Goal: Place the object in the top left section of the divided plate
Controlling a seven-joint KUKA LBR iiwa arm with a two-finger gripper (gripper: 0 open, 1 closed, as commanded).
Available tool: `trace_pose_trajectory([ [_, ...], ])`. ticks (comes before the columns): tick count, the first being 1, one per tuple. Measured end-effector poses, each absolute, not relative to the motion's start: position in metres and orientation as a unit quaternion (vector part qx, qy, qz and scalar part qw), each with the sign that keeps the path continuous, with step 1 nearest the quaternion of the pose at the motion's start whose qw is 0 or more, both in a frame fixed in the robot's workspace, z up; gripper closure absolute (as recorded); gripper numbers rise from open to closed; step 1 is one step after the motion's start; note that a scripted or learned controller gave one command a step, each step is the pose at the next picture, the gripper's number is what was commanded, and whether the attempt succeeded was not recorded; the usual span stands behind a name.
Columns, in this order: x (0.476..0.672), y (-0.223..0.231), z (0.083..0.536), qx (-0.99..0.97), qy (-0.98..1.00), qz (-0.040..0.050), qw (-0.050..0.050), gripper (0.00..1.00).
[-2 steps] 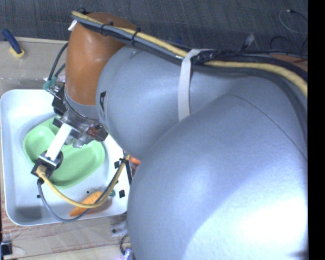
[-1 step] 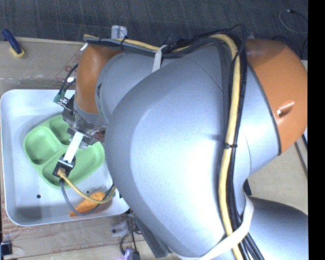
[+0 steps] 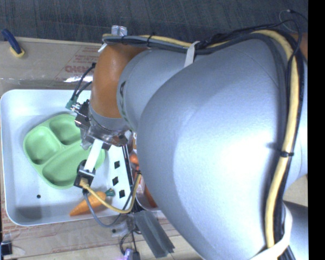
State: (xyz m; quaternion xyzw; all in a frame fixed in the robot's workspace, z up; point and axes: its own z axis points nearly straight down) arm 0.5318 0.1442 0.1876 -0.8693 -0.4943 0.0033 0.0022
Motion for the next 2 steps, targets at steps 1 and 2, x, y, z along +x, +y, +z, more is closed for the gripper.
trace_pose_trajectory([
  [1, 0.5010, 0.2193, 0.2251, -0.739, -0.673, 0.0015, 0.001, 1.00],
  [2, 0.5011, 0.2192, 0.2251, -0.739, -0.673, 0.0014, 0.001, 0.00],
])
